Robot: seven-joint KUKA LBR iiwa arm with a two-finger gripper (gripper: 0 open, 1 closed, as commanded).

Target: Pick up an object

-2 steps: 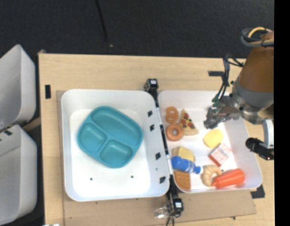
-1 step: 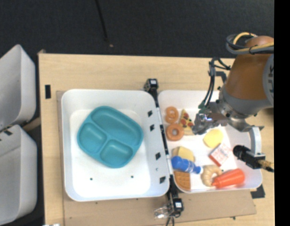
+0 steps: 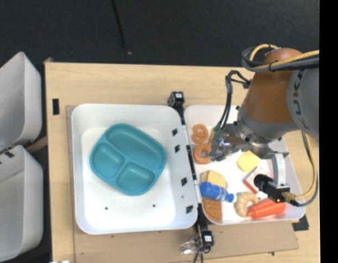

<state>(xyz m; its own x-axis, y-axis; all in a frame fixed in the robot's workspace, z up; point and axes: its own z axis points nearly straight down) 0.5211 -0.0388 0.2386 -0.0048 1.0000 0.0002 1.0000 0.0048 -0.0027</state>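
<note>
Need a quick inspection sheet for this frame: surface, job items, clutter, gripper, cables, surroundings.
Surface: wooden bench bearing two white bins, left bin and right bin, side by side.
Job's things: in the right bin, two orange rings, yellow block, blue bottle, waffle-like piece, orange carrot-like toy, beige piece.
Clutter: teal divided plate in the left bin.
Gripper: gripper low over the right bin beside the rings; finger state unclear.
Cables: black cable along the arm; yellow cable at the bin's right.
Surroundings: dark floor; white shapes at left.
</note>
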